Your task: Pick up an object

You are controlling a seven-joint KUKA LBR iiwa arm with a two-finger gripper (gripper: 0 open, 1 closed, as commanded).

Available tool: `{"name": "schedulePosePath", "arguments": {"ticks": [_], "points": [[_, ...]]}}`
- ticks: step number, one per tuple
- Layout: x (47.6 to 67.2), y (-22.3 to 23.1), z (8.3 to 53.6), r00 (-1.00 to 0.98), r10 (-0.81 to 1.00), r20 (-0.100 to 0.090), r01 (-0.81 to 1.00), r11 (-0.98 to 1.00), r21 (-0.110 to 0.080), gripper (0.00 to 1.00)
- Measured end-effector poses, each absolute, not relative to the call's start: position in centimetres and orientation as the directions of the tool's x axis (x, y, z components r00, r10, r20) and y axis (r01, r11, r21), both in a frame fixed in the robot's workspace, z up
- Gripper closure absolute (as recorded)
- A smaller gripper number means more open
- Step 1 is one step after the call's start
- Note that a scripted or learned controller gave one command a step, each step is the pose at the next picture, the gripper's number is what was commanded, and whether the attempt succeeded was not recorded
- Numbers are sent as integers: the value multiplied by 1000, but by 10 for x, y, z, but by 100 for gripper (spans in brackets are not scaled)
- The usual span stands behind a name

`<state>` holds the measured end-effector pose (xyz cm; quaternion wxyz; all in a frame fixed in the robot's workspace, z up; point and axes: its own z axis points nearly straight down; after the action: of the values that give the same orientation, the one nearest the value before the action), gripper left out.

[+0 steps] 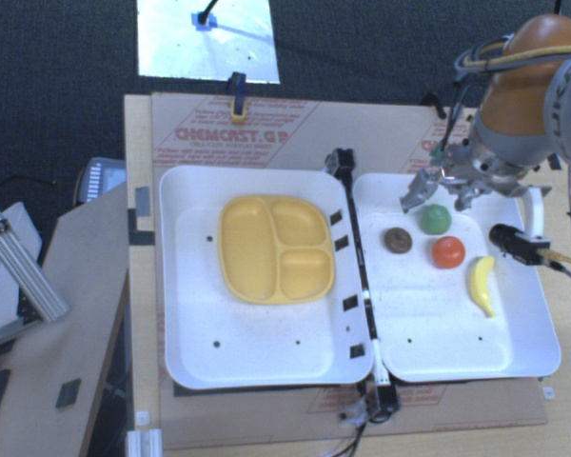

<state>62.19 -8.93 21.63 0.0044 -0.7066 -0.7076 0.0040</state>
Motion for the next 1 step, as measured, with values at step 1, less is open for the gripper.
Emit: {"name": "schedulePosePath", "arguments": {"ticks": [1], "points": [[624,-89,224,-3,1000,0,1000,3,1,0]]}}
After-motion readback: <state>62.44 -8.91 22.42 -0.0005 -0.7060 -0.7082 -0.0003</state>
